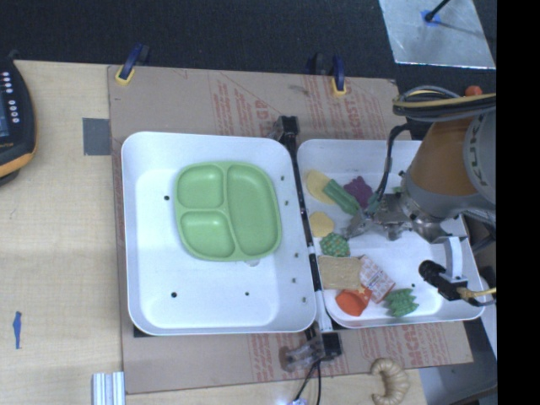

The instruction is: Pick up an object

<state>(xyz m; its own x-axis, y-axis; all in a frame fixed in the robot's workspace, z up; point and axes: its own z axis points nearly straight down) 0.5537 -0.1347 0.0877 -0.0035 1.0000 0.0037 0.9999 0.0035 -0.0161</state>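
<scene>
Bench: left bin (pixel 152 302) holds green plate (pixel 228 210), margins open | jaws (pixel 359 224) state unclear, right bin (pixel 321 152) crowded

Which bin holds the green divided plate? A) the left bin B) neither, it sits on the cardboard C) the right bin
A: the plate lies flat inside the left bin, while the right bin holds the small toy foods and the hand.

One fixed camera looks down at a slant on both white bins (pixel 135 226) from above
</scene>
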